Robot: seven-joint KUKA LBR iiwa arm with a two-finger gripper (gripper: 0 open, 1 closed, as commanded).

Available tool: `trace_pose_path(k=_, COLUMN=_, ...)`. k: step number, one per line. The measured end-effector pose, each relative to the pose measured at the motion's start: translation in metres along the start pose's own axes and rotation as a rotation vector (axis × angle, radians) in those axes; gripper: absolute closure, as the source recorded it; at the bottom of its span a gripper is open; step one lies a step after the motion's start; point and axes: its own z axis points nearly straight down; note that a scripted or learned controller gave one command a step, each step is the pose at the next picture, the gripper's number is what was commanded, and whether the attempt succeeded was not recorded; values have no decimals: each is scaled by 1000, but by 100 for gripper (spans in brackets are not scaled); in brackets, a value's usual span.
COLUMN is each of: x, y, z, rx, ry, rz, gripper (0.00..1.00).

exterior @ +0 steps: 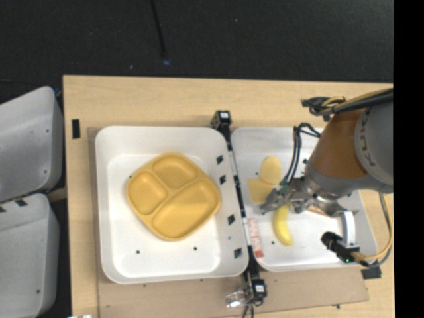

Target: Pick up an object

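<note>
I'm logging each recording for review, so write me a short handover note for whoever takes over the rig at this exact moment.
Gripper: low in the right white bin, just above the small yellow banana; whether its fingers are open or shut cannot be told.
Things: the banana lies on the right bin's floor; pale yellow chip-like pieces sit beside the gripper. The yellow three-compartment plastic plate lies in the left white bin.
Done: arm brought down over the right bin.
Left: nothing visibly grasped or lifted yet.
</note>
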Motion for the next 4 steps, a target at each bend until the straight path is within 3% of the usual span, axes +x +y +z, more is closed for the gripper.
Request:
trace_pose_path(k=1, x=-1, y=1, z=-14, rx=-5, ry=0, rz=7, gripper=100)
trace_pose_path(k=3, x=-2, y=13, z=-116, rx=-11, ry=-1, rz=-5, gripper=100)
trace_pose_path(k=4, x=53, y=31, z=-113, rx=-6, ry=2, rz=-10, gripper=100)
